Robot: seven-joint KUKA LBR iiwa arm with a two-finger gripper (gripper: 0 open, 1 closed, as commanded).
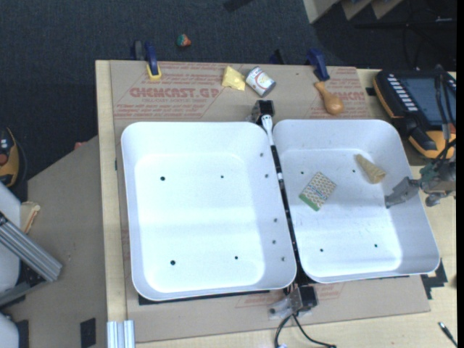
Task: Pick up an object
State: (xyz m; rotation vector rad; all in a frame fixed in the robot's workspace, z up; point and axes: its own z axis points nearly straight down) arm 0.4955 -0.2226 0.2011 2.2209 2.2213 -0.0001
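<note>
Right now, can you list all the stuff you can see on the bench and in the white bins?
White bins: two, white, side by side on the bench.
Patterned card: one, green and speckled, right bin, middle.
Tan cone piece: one, tan, right bin, upper right.
Yellow wedge: one, yellow, on the board behind the bins.
Small can: one, silver and white, beside the yellow wedge.
Wooden-handled tool: one, orange-brown, board behind the right bin.
Blue clamps: two, blue, board's back edge.
Gripper: one, grey, at the right bin's right edge.

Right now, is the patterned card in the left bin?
No, the patterned card lies flat in the right bin, beside a tan wedge.
</note>
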